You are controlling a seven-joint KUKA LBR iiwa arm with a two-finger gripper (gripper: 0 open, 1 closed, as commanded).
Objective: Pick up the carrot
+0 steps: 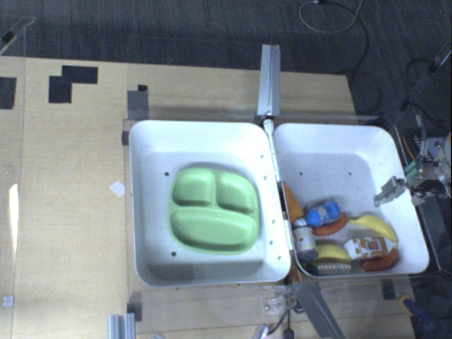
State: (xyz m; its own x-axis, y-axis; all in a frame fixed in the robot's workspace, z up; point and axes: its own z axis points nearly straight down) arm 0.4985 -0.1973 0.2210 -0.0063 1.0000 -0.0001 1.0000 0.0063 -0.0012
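Note:
The carrot (289, 200) is a slim orange piece lying lengthwise against the right bin's left wall, beside the divider. My gripper (390, 189) hangs over the right bin's right side, near its rim and well to the right of the carrot, with bare bin floor between them. It is small and grey in the camera view, and nothing shows in it.
The right bin (332, 154) holds a cluster along its front: a blue toy (323, 212) on an orange curved piece (336, 225), a small can (305, 238), a banana (375, 227), a white box (367, 247) and a brown sausage (382, 261). A green divided plate (214, 210) lies in the left bin (152, 189).

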